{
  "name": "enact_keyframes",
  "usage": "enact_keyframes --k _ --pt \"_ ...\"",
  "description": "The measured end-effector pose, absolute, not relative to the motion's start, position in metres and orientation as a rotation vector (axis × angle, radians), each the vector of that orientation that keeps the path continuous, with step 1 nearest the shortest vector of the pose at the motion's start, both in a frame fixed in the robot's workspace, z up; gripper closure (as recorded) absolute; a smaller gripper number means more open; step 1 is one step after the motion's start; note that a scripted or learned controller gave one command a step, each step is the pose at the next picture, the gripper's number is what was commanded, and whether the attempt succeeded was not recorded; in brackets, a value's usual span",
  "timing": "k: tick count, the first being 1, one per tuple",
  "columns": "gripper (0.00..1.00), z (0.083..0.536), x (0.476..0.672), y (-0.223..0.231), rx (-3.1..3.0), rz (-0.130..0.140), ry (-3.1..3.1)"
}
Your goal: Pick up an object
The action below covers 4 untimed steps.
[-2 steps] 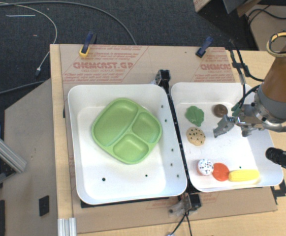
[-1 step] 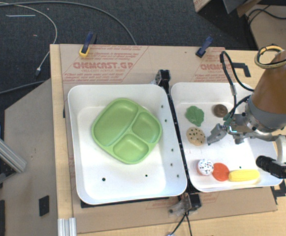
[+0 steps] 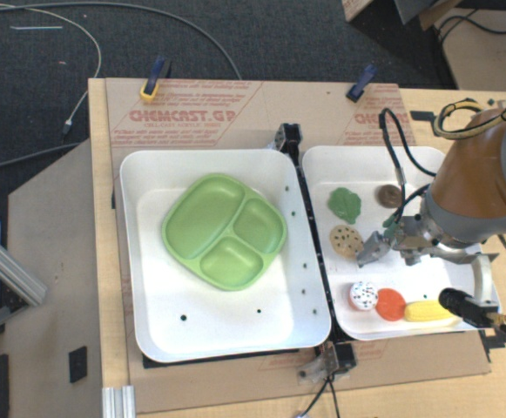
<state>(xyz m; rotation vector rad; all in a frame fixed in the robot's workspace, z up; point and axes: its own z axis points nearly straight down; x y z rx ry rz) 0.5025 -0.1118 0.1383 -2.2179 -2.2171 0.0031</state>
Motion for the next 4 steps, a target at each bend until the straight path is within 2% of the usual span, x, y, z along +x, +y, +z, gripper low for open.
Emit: enact_keyframes --k 1,2,4 --pt "0.00 0.086 0.502 -0.111 -2.217 0.004 -2.216" --pt "1.00 0.099 0.503 -0.111 -2.221 0.000 -2.218" --pt "1.00 0.185 0.499 -0.114 -2.223 -0.004 -2.225"
